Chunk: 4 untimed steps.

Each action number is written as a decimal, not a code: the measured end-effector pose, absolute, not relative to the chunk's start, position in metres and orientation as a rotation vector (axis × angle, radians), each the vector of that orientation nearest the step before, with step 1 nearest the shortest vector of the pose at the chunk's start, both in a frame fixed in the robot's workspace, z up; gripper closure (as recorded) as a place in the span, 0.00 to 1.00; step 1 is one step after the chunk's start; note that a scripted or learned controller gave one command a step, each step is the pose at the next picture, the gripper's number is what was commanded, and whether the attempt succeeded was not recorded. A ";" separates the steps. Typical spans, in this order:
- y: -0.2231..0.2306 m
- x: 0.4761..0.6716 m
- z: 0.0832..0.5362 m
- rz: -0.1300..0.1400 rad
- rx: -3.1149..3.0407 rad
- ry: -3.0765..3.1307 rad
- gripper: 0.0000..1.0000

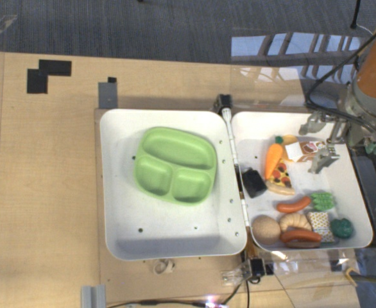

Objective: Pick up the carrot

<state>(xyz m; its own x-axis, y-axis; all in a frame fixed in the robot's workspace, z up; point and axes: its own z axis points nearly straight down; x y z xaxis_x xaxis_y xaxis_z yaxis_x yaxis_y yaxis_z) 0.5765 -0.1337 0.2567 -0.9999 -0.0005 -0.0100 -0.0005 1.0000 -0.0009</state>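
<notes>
The carrot (273, 158) is orange with a green top and lies upright-slanted in the right bin (361, 191), near its upper left part. My gripper (324, 157) hangs over the same bin, to the right of the carrot and apart from it, with its fingers spread and nothing between them. A white card with a red mark (305, 150) lies between the carrot and the gripper.
The right bin also holds a pizza slice (280, 177), a black block (254, 183), two sausages (293, 205), broccoli (323, 201), a bread roll (265, 226) and other toy foods. A green divided plate (175, 164) sits in the left bin (124, 230).
</notes>
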 end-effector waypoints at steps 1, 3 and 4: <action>-0.112 0.611 0.110 0.005 0.188 3.132 0.00; -0.101 0.570 0.092 -0.012 1.472 2.753 0.00; -0.096 0.574 0.104 0.002 1.455 2.756 1.00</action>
